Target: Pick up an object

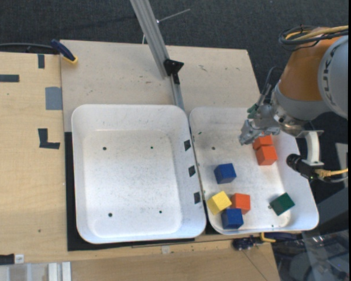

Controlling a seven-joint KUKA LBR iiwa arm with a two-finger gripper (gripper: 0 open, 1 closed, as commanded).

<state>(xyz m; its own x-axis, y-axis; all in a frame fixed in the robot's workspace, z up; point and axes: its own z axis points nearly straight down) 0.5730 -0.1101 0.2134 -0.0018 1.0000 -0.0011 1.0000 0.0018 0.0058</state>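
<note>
While nothing looks lifted yet, the gripper (253, 132) is already low over the right bin (206, 117), so I'd call this the reach-in stage: approach mostly done, grab and lift both left to do. How the jaws stand I honestly can't tell; that end of the arm reads as one grey lump from this angle, and I see nothing pinched in it. Closest candidate is the orange block (265, 150), just beside the jaws on the arm's side and a bit toward the bench's front edge, maybe touching, hard to say. A blue cube (224, 172) sits further toward the front. Well apart from the jaws, near the front wall, are the yellow cube (220, 201), a small orange cube (241, 202), another blue cube (232, 218) and a green cube (282, 204).
</note>
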